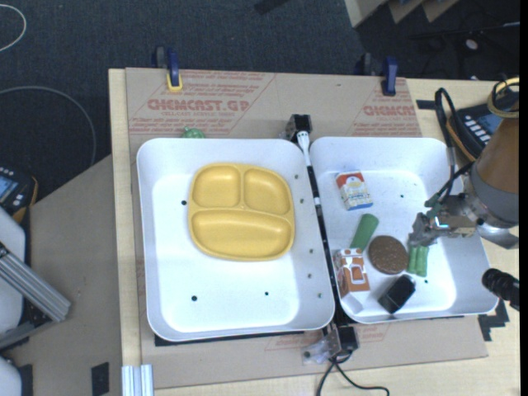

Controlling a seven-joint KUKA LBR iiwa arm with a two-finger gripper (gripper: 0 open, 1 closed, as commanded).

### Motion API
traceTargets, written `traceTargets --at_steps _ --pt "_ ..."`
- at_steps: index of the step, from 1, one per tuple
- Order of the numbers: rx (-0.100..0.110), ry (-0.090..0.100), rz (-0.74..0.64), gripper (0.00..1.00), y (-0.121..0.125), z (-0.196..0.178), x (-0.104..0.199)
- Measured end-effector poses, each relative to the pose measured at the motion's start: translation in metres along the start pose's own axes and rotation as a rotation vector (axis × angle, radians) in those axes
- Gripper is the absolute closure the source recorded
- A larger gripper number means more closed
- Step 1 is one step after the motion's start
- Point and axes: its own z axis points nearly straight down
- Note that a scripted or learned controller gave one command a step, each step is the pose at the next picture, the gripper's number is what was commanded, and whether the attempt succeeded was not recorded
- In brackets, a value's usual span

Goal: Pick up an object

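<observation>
The right bin holds several small things. A white, orange and blue carton lies near its back. A green cylinder lies slanted in the middle, and a brown disc sits just to its right. A short green piece lies beside the disc, an orange and white box sits at the front left, and a black block is at the front. My gripper hangs low over the bin, just behind the short green piece and to the right of the disc.
The left bin holds a yellow divided plate. The grey arm comes in over the right bin's right rim. Blue clamps hold the board at the back. Cables and gear lie off the bench at the right.
</observation>
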Motion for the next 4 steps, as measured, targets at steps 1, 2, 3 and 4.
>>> traceTargets --at_steps 1,2,3,4 --pt "-0.009 -0.006 0.005 0.0 0.0009 -0.0045 -0.0047" --pt "-0.009 -0.006 0.005 0.0 0.0009 -0.0045 -0.0047" --pt "-0.009 -0.006 0.005 0.0 0.0009 -0.0045 -0.0047" --pt "-0.009 -0.006 0.005 0.0 0.0009 -0.0045 -0.0047"
